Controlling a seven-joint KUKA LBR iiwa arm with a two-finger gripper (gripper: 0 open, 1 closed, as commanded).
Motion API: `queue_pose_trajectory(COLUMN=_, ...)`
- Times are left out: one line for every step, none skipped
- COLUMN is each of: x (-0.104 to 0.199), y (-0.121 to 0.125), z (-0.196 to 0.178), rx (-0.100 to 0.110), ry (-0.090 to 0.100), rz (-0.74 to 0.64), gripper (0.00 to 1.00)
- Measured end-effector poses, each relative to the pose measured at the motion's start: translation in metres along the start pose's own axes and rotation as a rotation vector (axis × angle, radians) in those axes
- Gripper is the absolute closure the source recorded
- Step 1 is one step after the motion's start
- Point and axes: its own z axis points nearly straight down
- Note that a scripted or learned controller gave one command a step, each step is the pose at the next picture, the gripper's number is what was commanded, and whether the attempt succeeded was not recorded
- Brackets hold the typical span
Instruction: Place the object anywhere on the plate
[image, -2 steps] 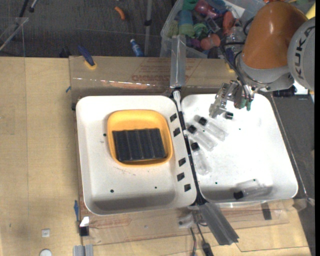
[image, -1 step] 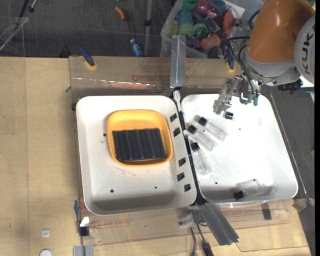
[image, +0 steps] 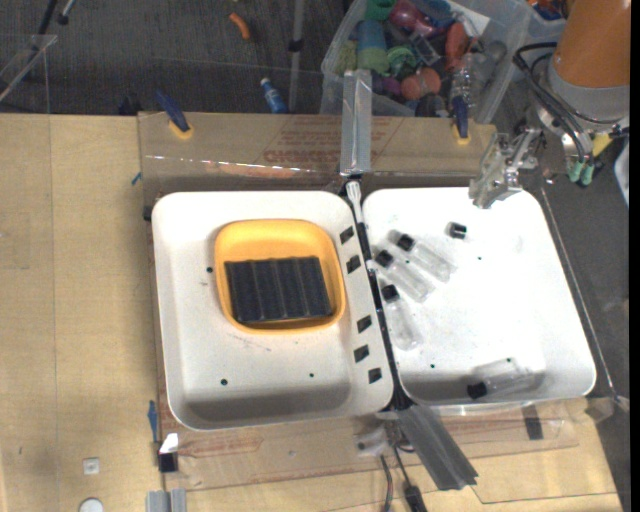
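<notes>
Bright overhead light, glare on white bins (image: 560, 300), soft shadows, perhaps slightly blurred

My light wooden bench (image: 70, 300) carries two shallow white plastic bins: the left white bin (image: 190, 390) and, touching its right edge, the right white bin (image: 555, 330). Behind them lies a flat brown cardboard sheet (image: 260, 140).

This is a robotics lab or test workshop. A pale wooden bench (image: 70, 300) carries 2 shallow white plastic bins (image: 260, 400) side by side, parted by a metal divider rail (image: 355, 140) and fixed down with clear tape and blue clamps (image: 177, 122). Behind them stands a clear plastic crate of mixed colourful toys (image: 420, 50), beside bundled cables (image: 570, 150) trailing from the grey and orange robot arm (image: 595, 50).
</notes>
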Motion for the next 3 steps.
queue_pose_trajectory(x=-0.002, y=-0.08, z=-0.056, rx=0.0, ry=-0.001, rz=-0.522, gripper=1.0)
queue_pose_trajectory(x=-0.002, y=-0.08, z=-0.056, rx=-0.001, ry=-0.001, rz=-0.522, gripper=0.0)
queue_pose_trajectory(x=-0.01, y=-0.059, z=0.043, rx=-0.005, ry=0.004, rz=-0.882, gripper=0.0)
